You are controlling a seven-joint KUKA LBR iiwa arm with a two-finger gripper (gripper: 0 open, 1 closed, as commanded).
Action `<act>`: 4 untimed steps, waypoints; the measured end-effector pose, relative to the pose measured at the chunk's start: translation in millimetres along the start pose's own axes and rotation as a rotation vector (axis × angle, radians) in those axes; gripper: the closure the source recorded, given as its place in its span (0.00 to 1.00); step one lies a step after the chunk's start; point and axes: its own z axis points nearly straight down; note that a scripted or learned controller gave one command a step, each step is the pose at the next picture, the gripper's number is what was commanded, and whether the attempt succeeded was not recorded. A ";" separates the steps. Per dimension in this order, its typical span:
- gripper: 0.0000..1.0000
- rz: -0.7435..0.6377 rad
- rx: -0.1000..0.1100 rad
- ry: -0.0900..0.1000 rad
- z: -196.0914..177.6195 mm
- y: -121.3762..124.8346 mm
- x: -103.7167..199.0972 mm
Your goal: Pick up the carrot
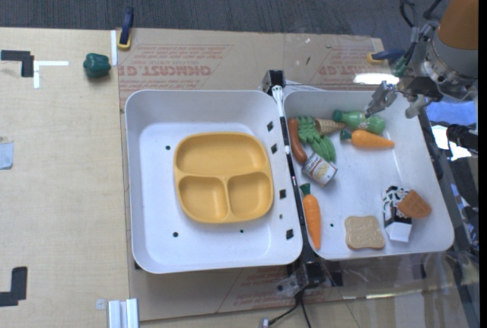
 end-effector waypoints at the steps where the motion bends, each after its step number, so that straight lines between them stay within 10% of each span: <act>1: 0.00 -0.034 -0.007 -0.001 153.7 24.8 -48.7; 4: 0.00 0.210 -0.005 0.010 155.2 -90.8 -52.3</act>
